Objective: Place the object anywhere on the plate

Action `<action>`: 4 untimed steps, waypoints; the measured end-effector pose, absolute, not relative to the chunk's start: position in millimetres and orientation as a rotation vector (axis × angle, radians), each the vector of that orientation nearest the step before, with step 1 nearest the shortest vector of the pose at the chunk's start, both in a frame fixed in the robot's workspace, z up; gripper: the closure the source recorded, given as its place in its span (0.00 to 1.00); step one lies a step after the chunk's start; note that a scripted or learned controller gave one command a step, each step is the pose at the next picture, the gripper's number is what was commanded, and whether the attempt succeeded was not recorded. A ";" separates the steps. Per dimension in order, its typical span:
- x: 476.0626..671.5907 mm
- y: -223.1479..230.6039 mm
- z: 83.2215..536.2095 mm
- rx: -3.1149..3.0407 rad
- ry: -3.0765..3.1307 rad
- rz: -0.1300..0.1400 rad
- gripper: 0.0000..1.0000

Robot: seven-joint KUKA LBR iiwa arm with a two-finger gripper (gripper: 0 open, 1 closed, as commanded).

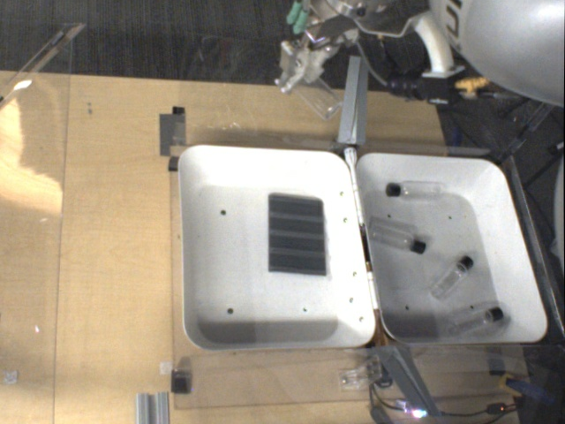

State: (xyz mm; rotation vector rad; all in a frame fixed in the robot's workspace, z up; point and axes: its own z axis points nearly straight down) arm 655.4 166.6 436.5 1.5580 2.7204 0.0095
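While the tool (pixel 305 60) hangs raised, probably to clear the white bin (pixel 203 237) walls, its grip state cannot be told. A clear tube (pixel 323 104) shows just beneath it, well apart from the dark plate (pixel 297 234).

The dark grey, ribbed rectangular plate (pixel 297 234) lies flat in the middle of the left bin, well below the jaws of the gripper (pixel 300 64) in the camera view. Four clear plastic tubes with black caps lie on their sides in the right bin, below and right of the jaws: one (pixel 411 188) nearest them, one (pixel 399 237) beside the dividing wall, one (pixel 452 275) slanted, and one (pixel 478 320) farthest.
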 end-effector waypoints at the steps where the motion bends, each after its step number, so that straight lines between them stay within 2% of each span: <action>1: 668.3 208.9 337.1 2.326 2.111 0.001 1.00; 2: 667.1 236.0 275.3 1.822 2.558 0.004 1.00; 3: 669.4 218.6 244.8 1.170 2.912 0.007 1.00; 4: 647.6 226.3 155.1 0.528 3.092 0.007 1.00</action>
